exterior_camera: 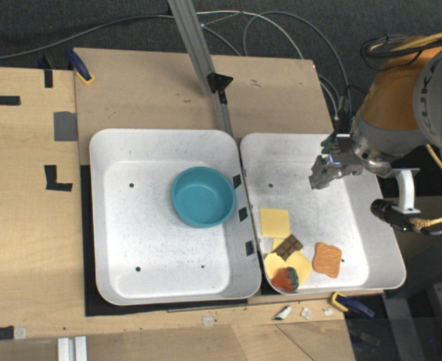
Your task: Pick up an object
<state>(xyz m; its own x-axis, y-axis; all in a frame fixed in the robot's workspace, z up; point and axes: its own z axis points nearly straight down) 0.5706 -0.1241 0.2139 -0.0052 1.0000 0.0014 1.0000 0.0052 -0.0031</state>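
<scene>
The gripper (325,173) hangs over the right bin (296,156), up-right of the yellow block (274,222); whether it is open or closed cannot be told. A blue bowl (202,195) sits left of that block.

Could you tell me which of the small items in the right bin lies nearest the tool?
The pale yellow square; it lies highest in the cluster, closest below the tool, while the brown piece and orange piece sit lower.
</scene>
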